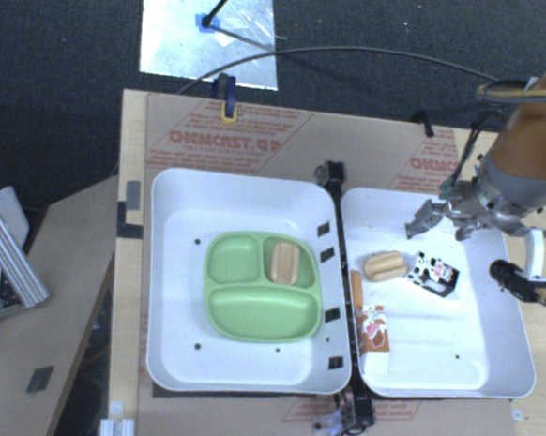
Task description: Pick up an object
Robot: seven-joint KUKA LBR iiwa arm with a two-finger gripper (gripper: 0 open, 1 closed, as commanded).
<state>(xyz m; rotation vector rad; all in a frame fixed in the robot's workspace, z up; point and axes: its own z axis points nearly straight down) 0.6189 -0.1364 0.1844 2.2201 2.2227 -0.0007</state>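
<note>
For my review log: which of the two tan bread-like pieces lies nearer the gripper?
The tan piece in the right bin, below the gripper; the other sits in the green tray.

Even, fairly bright light is falling from above, leaving both white bins [256, 197] nearly washed out. Glare is flaring off a foil sheet [211, 29] at the top. Soft, short shadows are sitting under the tray [262, 301] and the arm [533, 139]. Focus is staying mildly soft throughout, with slight grain on the dark backdrop.

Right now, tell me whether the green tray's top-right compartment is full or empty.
Occupied: a tan bread-like piece lies in that compartment of the green tray.
</note>
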